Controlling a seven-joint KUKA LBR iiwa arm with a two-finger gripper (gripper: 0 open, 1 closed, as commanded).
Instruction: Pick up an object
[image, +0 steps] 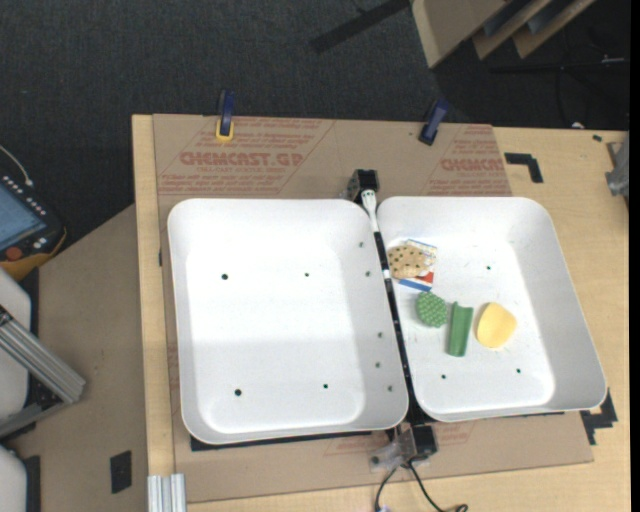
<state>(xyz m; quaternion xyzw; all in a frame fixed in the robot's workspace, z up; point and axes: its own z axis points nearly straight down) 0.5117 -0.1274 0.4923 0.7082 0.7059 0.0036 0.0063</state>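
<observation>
From here I'd go for the yellow piece (495, 326) in the right bin (560, 250), beside the green stick (458, 330): probably light, smooth, rounded, best pinched across its middle; fingers' state I cannot tell.

right shallow white plastic bin (520, 225): speckled snack packet (410, 263) at left wall | knobbly green round piece (432, 309) before it | green cylinder (459, 329) right, touching | yellow round lump (495, 325) rightmost

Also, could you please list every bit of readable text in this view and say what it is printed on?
"CHEMCAST GP", in red, on the brown board behind the left bin.
A second red print on the same board behind the right bin: partly cut off, unreadable.
The small packet in the right bin: print too small to read.
</observation>
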